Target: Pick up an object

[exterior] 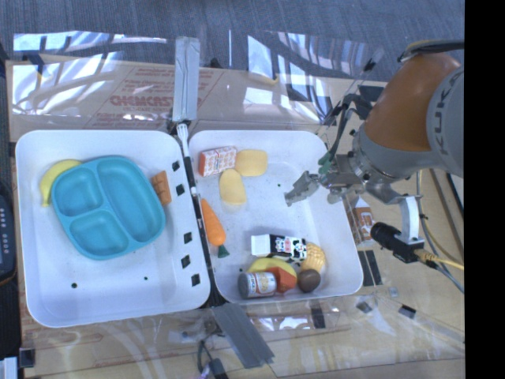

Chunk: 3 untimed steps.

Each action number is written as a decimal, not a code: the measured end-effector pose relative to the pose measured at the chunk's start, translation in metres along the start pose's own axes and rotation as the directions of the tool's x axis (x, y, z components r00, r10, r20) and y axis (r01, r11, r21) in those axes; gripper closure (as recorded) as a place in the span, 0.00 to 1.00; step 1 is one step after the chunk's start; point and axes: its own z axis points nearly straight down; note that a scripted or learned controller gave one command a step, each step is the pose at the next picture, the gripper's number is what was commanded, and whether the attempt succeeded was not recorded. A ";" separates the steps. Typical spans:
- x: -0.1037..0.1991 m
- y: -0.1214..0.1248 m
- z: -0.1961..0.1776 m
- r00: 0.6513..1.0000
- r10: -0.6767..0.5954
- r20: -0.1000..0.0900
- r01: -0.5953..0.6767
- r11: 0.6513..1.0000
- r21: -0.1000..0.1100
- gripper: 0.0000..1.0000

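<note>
My gripper (316,193) hovers over the right side of the right bin (272,144), open, with nothing between its fingers (298,189). Below it lie a black-and-white cow-print carton (278,246), a corn cob (314,255), a can (256,284), a red item (285,276) and a brown ball (308,280). To its left are two pale yellow pieces (252,162) (231,186), an orange-and-white carton (217,161) and a carrot (213,225).
The left bin (47,290) holds a blue divided plate (106,205), a banana (50,178) tucked behind it and a small orange piece (161,186). A black-clipped divider (192,212) separates the bins. The arm's orange-banded body (406,117) looms over the right bin's right rim.
</note>
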 end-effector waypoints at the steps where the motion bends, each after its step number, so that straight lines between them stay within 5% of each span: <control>1: 0.042 -0.030 0.141 1.000 0.031 0.002 -0.031 0.999 -0.009 0.00; 2: 0.042 -0.030 0.133 1.000 0.027 0.002 -0.027 1.000 -0.005 1.00; 3: 0.103 -0.012 -0.027 0.999 -0.042 0.001 0.043 0.999 -0.012 1.00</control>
